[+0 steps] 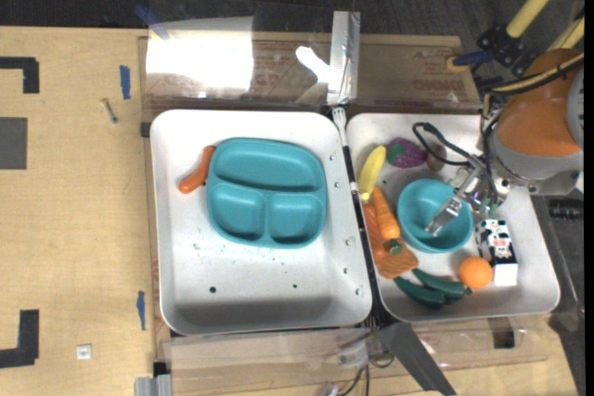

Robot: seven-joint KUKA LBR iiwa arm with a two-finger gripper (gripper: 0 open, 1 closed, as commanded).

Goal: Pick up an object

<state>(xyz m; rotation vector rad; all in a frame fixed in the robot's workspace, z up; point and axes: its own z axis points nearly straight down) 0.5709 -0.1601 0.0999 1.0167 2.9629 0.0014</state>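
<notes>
**Arm over the right bin, gripper inside the teal bowl**

The arm [534,130] enters from the right of the frame. Its gripper [444,220] hangs over the teal bowl [429,216] in the right bin [543,287]; whether the tool is spread or pressed together cannot be told here. Around the bowl lie a yellow banana [371,170] and purple item [406,153] at upper left, a carrot [382,216] at left, a green vegetable [431,288] below, and an orange ball [475,273] at lower right. The left bin [176,283] holds a teal divided tray [266,190], with an orange sausage-shaped piece [196,172] touching its left edge.
</notes>
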